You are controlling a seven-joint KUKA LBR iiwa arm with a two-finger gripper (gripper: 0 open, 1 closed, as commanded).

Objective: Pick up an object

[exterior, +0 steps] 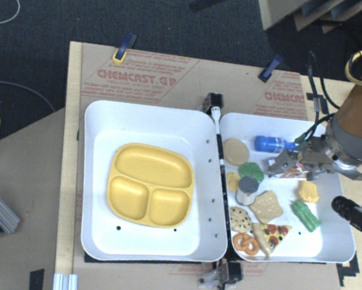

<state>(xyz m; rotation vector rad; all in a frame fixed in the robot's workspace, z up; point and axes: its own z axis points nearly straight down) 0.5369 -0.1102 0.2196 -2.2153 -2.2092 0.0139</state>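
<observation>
In the camera view you see the gripper [287, 165] low in the right bin [344, 247], just beside the blue bottle [269, 144], but I cannot tell its state, and every object lies in the bin, so the pick seems not yet done.

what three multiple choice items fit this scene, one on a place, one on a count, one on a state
1. Where does the yellow tray lie?
A. left bin
B. right bin
C. on the bench

2. How many compartments does the tray have?
A. two
B. three
C. five

3. How does the blue bottle lie?
A. upright
B. on its side
C. inside the tray

Answers:
A, the yellow tray sits in the left bin.
B, one long compartment above two smaller ones.
B, the blue bottle lies lengthwise in the right bin, near the pincer.
</observation>
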